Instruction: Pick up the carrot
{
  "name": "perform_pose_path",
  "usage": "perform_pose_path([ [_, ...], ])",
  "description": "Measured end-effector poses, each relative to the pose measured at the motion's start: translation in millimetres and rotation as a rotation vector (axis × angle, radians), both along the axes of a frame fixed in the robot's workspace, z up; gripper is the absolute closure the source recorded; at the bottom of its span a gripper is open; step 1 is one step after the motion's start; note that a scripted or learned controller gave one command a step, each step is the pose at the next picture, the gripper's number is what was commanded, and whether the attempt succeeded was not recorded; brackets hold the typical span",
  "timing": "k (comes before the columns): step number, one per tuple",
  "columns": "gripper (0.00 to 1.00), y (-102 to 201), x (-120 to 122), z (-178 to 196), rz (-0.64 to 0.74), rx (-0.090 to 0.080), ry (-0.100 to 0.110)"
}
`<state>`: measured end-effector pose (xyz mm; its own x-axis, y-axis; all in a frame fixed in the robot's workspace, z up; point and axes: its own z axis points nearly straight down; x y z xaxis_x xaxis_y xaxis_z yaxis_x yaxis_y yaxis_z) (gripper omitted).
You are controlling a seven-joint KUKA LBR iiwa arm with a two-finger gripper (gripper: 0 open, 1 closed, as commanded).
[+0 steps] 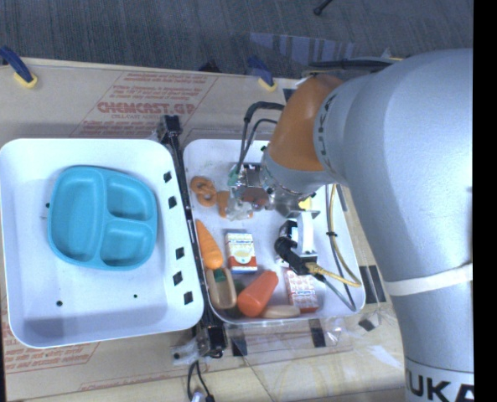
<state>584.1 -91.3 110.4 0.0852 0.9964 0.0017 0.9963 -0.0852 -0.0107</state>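
The arm [399, 191] covers the 3 o'clock portion of the right bin [349, 304], hiding that rim and floor. The gripper [250, 193] is partly masked by the wrist and cabling; finger state cannot be determined. The arm is cut off at the 6 o'clock frame edge. Print on the small carton [241, 251] is too small to read. The desk [30, 358] is cropped at 9 o'clock.

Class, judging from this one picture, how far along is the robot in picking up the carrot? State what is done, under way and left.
Done: the arm has reached over the right bin. Under way: the gripper hovers near the bin's upper left, beside the pretzel. Left: the carrot lies ungrasped along the bin's left wall, so the approach, grasp and lift all remain.
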Motion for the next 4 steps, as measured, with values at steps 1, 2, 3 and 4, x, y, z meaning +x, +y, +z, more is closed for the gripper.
perform_pose_path([
  [1,0.0,0,0,0,0.001,0.0,0.0],
  [2,0.0,-72,21,-18,0.126,-0.004,-0.009],
  [3,0.0,-15,11,-19,0.034,0.0,-0.006],
  [4,0.0,7,76,88,0.075,-0.003,-0.021],
])
